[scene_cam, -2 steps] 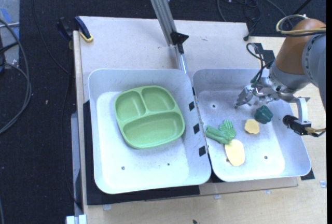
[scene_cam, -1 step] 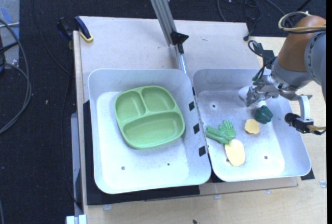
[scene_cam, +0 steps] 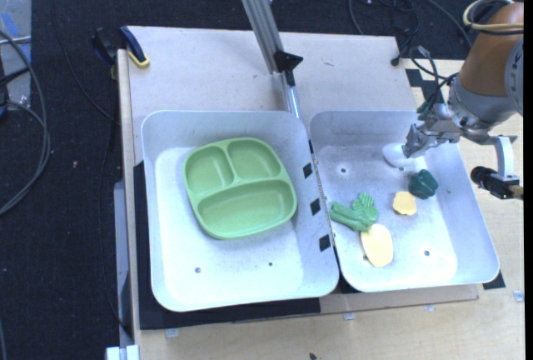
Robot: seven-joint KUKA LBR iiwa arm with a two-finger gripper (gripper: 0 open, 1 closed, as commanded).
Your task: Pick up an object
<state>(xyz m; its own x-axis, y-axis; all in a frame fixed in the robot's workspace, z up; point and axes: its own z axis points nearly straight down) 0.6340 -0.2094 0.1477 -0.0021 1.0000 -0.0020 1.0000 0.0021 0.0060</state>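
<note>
lying just below and right of the tool [scene_cam: 414,143], right of centre: dark green object [scene_cam: 424,183], small, lumpy; tool's state impossible to tell.

- Even, fairly bright overhead light is cast on the two shallow white plastic bins [scene_cam: 250,283].
- Soft, faint shadows are seen inside those bins.
- Mild overall softness is noted; surrounding floor is rendered dark.

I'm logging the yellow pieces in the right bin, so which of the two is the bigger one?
The long oval yellow piece nearest the bin's front edge is bigger. The other, small round yellow piece, lies farther back, beside the dark green object.
</note>
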